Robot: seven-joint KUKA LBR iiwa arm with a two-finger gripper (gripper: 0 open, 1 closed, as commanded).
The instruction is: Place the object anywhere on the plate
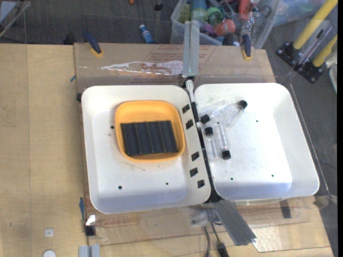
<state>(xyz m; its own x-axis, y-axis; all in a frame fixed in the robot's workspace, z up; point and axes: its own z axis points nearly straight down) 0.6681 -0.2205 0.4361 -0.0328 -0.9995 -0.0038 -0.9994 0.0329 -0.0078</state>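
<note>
Grey flat metal bracket (234,225) sits at the near edge of the wooden bench (32,143), just below the seam where the two bins meet. Left shallow white plastic bin (102,191) holds a rounded-square orange-yellow plate (124,111), set slightly toward the bin's far side. Dark ribbed rectangular block (149,138) lies flat on the plate, toward its near half, long side running left-right, wholly within the rim. Right shallow white plastic bin (278,143) holds a loose cluster of clear plastic tubes with black caps (222,116), lying near its left wall, some touching. Clear plastic tub of mixed coloured items (225,9) stands beyond the bins.
</note>
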